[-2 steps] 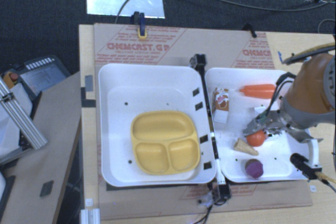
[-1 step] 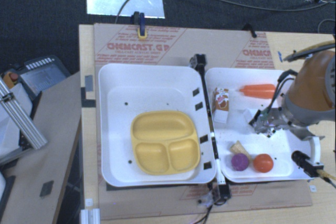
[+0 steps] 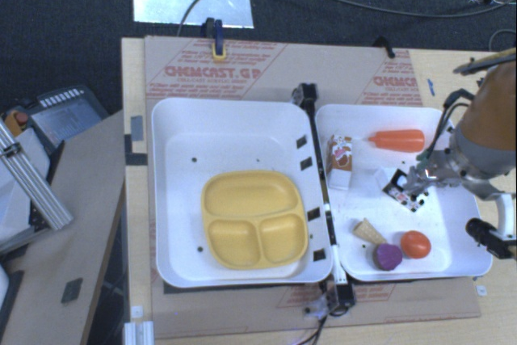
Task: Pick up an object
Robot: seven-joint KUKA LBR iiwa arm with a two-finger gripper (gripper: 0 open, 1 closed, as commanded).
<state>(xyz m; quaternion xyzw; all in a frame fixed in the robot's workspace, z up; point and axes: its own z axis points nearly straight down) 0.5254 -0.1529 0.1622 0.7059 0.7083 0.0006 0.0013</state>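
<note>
Whether the fingers are spread or pressed together cannot be told: the gripper (image 3: 406,191) is a small dark block with white specks, seen nearly from above, and nothing is visibly caught in it. It hangs low over the bare white floor of the right bin (image 3: 460,242), near that bin's middle. The arm (image 3: 493,129) enters from the right edge, its broad orange-brown band above the wrist over the bin's right wall, with the grey wrist and looping black cables bending down and leftward toward the gripper.

Taking the gripper as the landmark: an orange carrot-shaped toy (image 3: 397,140) lies above it, near the bin's far wall, apart from it. A small carton with a brown-and-red label (image 3: 340,157) stands to its left, near the divider between the bins. Below and to the left lies a tan cone piece (image 3: 369,231), with a purple object (image 3: 388,256) just beside it. A round orange-red fruit (image 3: 415,243) sits directly below the gripper, next to the purple object. Far to the left, in the left bin (image 3: 178,174), rests a yellow divided plate (image 3: 254,217).
</note>
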